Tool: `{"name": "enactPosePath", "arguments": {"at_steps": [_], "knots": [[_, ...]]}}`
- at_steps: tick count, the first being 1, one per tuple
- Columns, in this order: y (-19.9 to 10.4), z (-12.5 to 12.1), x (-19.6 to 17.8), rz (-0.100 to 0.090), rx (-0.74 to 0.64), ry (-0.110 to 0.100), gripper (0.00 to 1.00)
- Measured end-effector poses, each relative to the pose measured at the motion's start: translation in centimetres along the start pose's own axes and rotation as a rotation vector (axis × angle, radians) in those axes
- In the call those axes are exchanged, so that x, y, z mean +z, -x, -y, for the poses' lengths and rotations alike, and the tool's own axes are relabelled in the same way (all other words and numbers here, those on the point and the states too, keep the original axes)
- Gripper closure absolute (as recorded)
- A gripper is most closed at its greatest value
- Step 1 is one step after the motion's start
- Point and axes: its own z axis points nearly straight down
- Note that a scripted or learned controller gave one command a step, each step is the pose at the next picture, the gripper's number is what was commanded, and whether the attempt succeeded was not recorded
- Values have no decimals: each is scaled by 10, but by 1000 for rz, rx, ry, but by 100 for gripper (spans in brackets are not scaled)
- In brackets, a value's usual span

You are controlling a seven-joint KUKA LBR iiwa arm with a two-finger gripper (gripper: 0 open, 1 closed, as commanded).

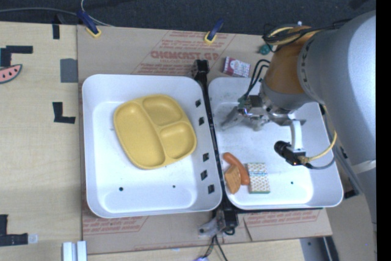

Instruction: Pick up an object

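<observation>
My gripper hangs over the upper left part of the right bin, its two metal fingers spread open and nothing between them. Below it, near the bin's front left corner, lie an orange sausage-like toy and a small pale block with a dotted top, side by side and touching. Both are clear of the gripper. The grey arm with its orange band reaches in from the right.
A yellow divided plate lies in the left bin. A small dark red packet sits on the cardboard behind the right bin. A black divider strip runs between the bins. Yellow clamps hold the cardboard's far edge.
</observation>
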Motion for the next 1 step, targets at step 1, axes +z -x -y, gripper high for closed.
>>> {"name": "enactPosePath", "arguments": {"at_steps": [1], "knots": [[1,0,-10,1,0,1,100]]}}
